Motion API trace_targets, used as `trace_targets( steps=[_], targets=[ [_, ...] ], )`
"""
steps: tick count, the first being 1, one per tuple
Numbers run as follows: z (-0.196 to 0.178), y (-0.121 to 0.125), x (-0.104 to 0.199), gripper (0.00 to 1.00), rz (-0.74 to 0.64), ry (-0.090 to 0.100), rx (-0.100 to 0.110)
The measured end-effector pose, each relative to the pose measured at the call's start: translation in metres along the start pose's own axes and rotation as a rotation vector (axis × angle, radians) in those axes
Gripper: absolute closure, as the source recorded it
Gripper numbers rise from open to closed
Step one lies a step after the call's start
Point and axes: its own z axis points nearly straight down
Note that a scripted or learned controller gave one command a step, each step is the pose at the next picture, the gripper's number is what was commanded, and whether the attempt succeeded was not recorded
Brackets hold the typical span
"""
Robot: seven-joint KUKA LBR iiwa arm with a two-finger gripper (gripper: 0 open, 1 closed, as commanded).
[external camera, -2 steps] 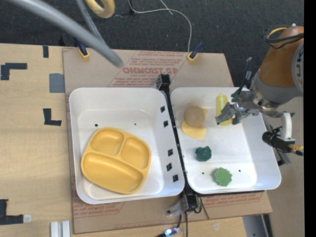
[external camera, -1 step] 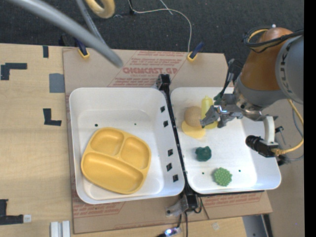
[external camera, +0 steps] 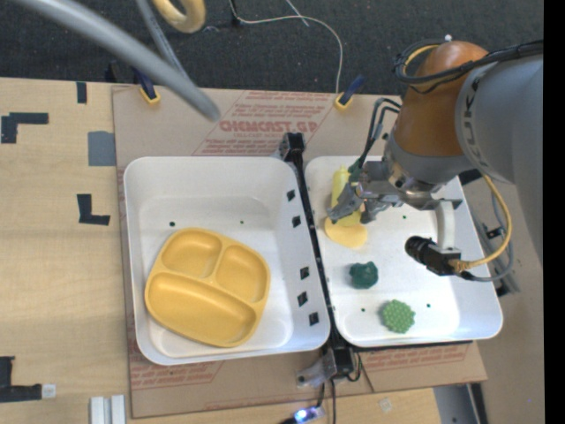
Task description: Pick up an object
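Working from the two white bins, we note the left bin [external camera: 141,193] holds a yellow divided plate [external camera: 207,285]. In the right bin [external camera: 477,321] our gripper [external camera: 351,203] sits over pale yellow pieces [external camera: 346,231]; whether it grips we cannot tell. We should descend squarely, avoiding the dark green object [external camera: 363,275] and light green bumpy ball [external camera: 397,315].

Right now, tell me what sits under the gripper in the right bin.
A pale yellow object lies on the right bin floor below the gripper. The gripper covers its upper part.
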Motion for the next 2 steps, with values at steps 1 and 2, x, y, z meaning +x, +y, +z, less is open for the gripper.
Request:
trace_targets(
  steps=[1, 2],
  targets=[
    [-0.012, -0.005, 0.056, 1.0, -0.001, -0.001, -0.001],
    [-0.021, -0.006, 0.111, 1.0, -0.001, -0.001, 0.0]
  ],
)
